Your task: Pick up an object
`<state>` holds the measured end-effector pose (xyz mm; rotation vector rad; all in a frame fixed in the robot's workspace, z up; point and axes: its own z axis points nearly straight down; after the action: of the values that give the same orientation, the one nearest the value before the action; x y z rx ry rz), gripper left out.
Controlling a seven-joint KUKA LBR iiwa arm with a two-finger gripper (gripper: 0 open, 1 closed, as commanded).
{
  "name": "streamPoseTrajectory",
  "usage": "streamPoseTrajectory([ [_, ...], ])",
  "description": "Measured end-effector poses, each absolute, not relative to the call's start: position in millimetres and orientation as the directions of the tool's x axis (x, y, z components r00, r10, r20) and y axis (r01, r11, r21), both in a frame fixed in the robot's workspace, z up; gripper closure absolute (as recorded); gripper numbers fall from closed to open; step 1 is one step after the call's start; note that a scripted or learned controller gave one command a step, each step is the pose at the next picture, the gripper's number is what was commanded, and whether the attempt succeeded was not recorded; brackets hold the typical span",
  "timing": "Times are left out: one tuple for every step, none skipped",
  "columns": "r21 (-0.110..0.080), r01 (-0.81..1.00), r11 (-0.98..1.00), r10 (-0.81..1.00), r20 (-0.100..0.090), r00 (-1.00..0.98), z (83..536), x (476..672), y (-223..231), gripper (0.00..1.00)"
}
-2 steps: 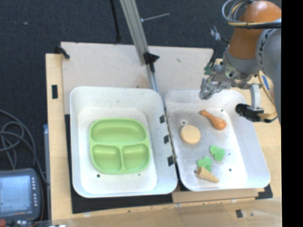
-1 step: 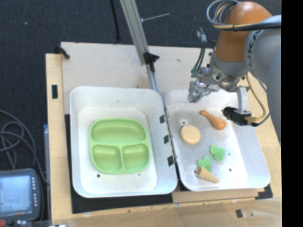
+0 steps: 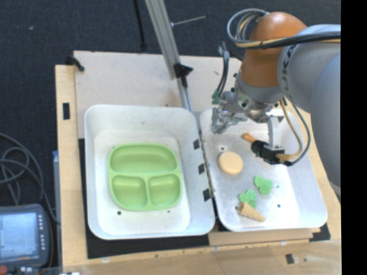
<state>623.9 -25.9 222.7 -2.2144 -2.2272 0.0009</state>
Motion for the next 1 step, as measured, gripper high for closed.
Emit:
streamPoseTrajectory([
  [0.001,1.0,0.008,1.0,0.003,-0.008,235.9,603.1,26.8,1.0],
])
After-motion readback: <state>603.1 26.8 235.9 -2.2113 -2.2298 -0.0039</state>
